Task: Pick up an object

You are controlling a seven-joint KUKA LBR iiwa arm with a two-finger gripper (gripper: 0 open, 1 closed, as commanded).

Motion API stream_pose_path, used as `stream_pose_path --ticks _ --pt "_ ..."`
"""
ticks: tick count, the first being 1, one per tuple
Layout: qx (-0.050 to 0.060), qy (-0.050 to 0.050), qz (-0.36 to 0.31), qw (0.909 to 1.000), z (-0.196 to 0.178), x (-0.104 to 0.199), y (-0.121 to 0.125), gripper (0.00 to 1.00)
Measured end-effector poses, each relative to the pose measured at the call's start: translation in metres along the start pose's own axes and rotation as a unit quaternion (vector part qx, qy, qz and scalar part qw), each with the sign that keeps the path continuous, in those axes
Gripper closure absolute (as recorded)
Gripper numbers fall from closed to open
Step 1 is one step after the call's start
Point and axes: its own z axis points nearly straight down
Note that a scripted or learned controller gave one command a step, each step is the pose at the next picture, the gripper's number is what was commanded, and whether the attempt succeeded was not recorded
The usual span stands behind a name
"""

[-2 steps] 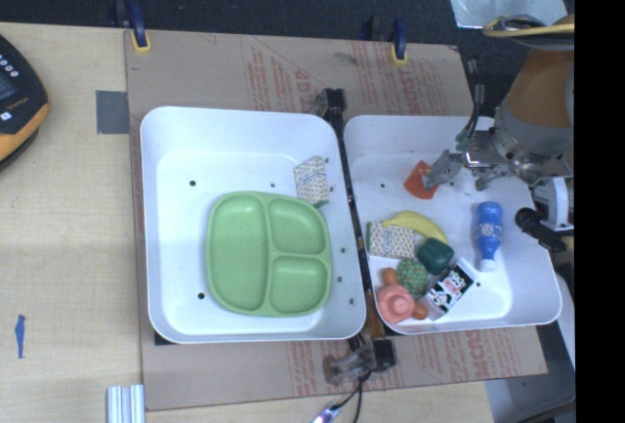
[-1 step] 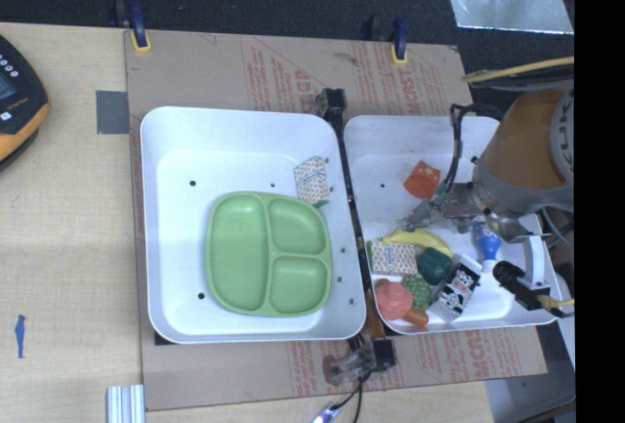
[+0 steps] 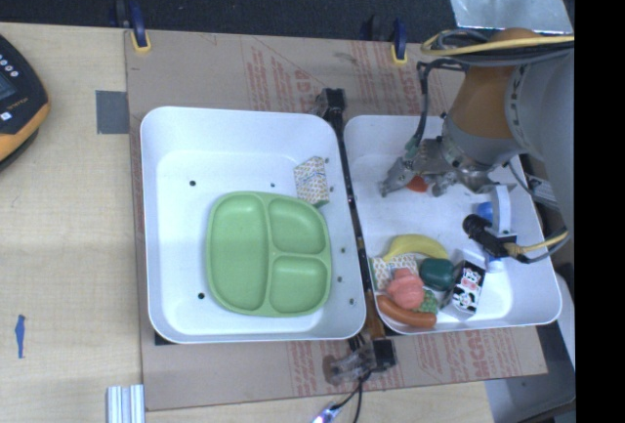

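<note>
My gripper [image 3: 418, 177] is low in the back of the right bin [image 3: 527, 309], at the end of the grey arm reaching in from the right. Its two grey fingers [image 3: 395, 179] stand apart, open, on either side of a small red object [image 3: 418, 184] that lies on the bin floor between them. Toward the front of this bin lie a yellow banana [image 3: 417, 245], a dark green piece [image 3: 437, 271], a pink-red fruit [image 3: 405, 289], an orange sausage-shaped piece [image 3: 405, 315] and a small black-and-white carton [image 3: 470, 290].
The left bin [image 3: 166, 148] holds a green divided plate [image 3: 269, 253] and a small patterned packet [image 3: 312, 180] near its right wall. Cables and a blue part [image 3: 481, 212] of the arm hang over the right bin. A yellow-black device [image 3: 15, 104] sits at the far left.
</note>
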Motion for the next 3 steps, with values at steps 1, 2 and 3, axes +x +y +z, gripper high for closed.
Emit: stream_pose_path --ticks 1,2,3 --pt "0.0 0.0 0.0 1.0 0.0 -0.029 0.045 0.0" --pt "0.001 0.0 0.0 1.0 0.0 -0.01 0.037 0.0" --pt "0.001 -0.001 -0.003 1.0 -0.011 -0.011 0.037 1.0"
